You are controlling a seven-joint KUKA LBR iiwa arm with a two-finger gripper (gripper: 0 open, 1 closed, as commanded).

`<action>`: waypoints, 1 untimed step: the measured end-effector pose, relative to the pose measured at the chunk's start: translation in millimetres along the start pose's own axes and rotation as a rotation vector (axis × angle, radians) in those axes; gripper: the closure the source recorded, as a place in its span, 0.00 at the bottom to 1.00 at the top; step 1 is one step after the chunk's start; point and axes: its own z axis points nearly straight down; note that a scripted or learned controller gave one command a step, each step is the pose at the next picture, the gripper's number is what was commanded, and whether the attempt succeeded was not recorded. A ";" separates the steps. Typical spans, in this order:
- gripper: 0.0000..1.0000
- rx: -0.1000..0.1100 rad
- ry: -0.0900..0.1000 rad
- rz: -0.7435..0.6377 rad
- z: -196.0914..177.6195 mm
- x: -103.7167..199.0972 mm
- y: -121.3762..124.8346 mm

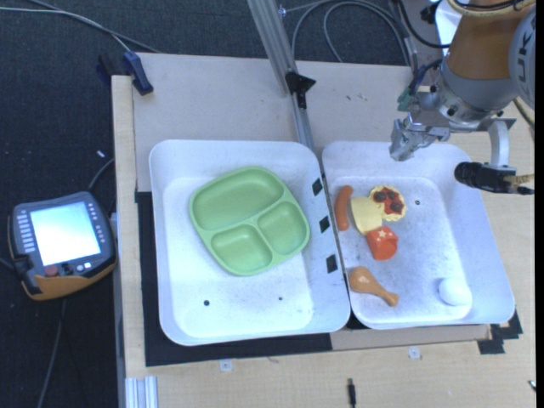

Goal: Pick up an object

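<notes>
The right bin [476,228] holds several toy foods: a sausage [342,207], a yellow cheese wedge [366,214], a small pizza piece [390,201], a red pepper [382,243], a chicken drumstick [372,285] and a white egg [454,291]. My gripper [403,145] hangs above the far rim of the right bin, up and to the right of the pizza piece. Nothing shows between its fingers.
A green divided plate [248,220] lies in the left bin [178,304]. A metal pole [280,49] slants across the bench down to the gap between the bins. A teach pendant [59,240] lies on the floor at the left. Cables loop behind the bench.
</notes>
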 end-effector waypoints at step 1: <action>1.00 -0.001 0.000 -0.003 7.3 63.4 10.5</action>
